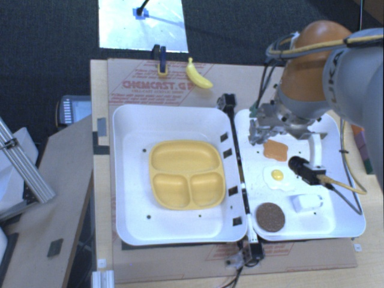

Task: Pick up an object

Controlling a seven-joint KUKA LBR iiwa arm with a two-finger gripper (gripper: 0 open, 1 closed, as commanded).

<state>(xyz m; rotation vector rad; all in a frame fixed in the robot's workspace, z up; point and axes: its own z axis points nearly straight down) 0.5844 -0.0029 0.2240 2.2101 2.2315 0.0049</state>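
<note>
Starting far left of the gripper (pixel 258 132): the left bin (pixel 129 185) holds a yellow three-compartment tray (pixel 185 174). It lies flat near the bin's middle, well apart from the gripper.

Up and left of the gripper, beyond that bin, a yellow clamp (pixel 162 65) and a toy banana (pixel 198 75) sit on the cardboard sheet (pixel 150 86), outside both bins. The banana is the nearer of the two to the gripper.

The gripper hangs over the right bin (pixel 345 218), at that bin's far left corner, close to the rims where the two bins meet. Can't tell how far it is open from this angle, nor whether it has hold of anything.

Nearest candidate is a flat orange piece (pixel 276 150), on the bin floor just right of the gripper and slightly nearer the bench's front edge. Touching or not, can't tell.

Past the orange piece, further toward the front edge, is a toy fried egg (pixel 276 176), lying flat near the gripper.

A brown disc (pixel 270 216) lies flat at the bin's front left, well apart from the gripper.

Right of the disc is a small white piece (pixel 305 203). Can't make out what it is.

The arm (pixel 351 77) is grey with an orange section (pixel 312 53). It comes in from the gripper's right, over the bin's far side.
</note>
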